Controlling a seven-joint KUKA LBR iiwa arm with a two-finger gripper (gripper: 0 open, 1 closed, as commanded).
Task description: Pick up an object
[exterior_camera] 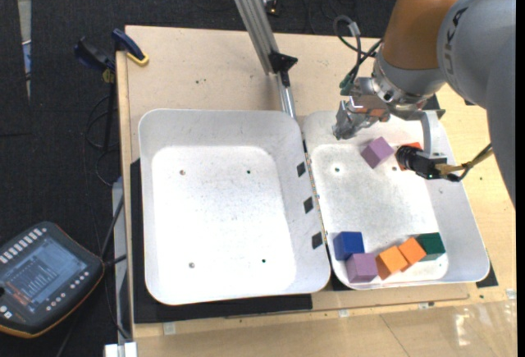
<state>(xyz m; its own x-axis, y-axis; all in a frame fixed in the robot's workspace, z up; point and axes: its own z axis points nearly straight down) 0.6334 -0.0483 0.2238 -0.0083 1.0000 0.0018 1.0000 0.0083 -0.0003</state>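
My gripper [348, 124] hangs over the back left corner of the right bin [469, 226], low above its floor. A light purple block [377, 152] lies tilted on the bin floor just to the right of the gripper and in front of it, and nothing shows in the gripper's grasp. Along the bin's front edge sit a blue cube [349, 244], a second purple cube [362, 267], an orange cube [394, 258] and a green cube [430, 245], far from the gripper.
The left bin [221, 199] adjoins the right one. A slanted metal rail [250, 6] ends near the bins' back seam. A black and orange fitting [417, 158] hangs beside the purple block. A teach pendant [41, 273] lies at lower left.
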